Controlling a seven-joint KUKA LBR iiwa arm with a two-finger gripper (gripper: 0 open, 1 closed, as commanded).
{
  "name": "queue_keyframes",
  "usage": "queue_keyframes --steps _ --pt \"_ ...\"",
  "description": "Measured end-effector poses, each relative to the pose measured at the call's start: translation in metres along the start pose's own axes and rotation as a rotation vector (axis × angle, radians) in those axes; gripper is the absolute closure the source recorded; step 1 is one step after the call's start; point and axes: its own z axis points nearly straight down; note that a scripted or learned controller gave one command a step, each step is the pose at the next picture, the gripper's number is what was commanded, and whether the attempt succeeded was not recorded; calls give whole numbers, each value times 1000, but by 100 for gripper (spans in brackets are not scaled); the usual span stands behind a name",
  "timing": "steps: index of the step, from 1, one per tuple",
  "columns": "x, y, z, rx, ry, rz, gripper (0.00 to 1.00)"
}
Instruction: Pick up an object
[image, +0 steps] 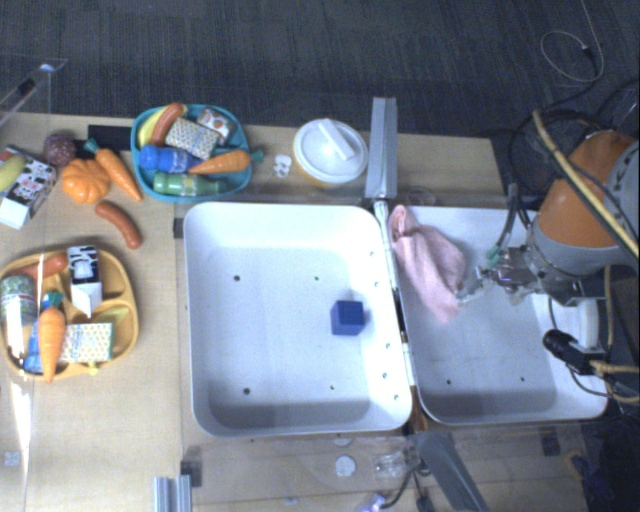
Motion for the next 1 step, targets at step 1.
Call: queue_keyframes --steps 1 --pt "36 45 39 -13 -2 -154 0"
